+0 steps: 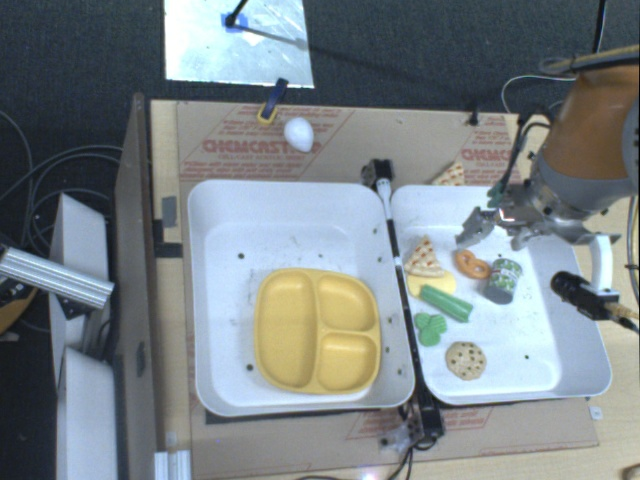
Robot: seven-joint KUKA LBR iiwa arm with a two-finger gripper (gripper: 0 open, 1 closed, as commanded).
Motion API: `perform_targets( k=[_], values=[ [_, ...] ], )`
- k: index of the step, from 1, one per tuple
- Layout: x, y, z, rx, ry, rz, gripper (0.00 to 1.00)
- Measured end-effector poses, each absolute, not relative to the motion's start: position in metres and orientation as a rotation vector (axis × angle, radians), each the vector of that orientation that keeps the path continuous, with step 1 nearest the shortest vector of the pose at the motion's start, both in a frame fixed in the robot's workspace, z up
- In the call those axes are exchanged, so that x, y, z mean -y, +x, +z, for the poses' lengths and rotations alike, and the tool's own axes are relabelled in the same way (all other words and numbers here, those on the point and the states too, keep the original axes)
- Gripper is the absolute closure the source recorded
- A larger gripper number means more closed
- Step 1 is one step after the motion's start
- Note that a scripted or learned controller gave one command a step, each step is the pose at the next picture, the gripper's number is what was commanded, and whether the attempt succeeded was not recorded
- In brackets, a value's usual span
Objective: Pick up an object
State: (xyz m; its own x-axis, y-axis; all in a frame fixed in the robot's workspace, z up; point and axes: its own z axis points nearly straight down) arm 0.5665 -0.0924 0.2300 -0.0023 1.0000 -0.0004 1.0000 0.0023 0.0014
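The right bin (575,368) holds several small toy foods: a pizza slice (423,258), an orange pretzel-like ring (471,264), a grey-green can (502,279), a green stick (445,302), a small green leafy piece (431,329) and a cookie (465,360). My gripper (497,226) hangs over the upper part of this bin, just above the orange ring and the can. Its fingers look spread, with nothing between them.
The left bin (225,228) holds a yellow divided plate (318,329). A white egg (299,133) and a blue-and-yellow tool (271,102) lie on the cardboard behind the bins. Another pizza-like piece (452,175) lies behind the right bin. Cables run at the left.
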Motion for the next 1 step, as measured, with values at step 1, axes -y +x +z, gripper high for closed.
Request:
perform_targets(
  k=[1],
  values=[
    [0.1520, 0.5698, 0.1825, -2.216, 2.226, -0.004, 0.00]
  ],
)
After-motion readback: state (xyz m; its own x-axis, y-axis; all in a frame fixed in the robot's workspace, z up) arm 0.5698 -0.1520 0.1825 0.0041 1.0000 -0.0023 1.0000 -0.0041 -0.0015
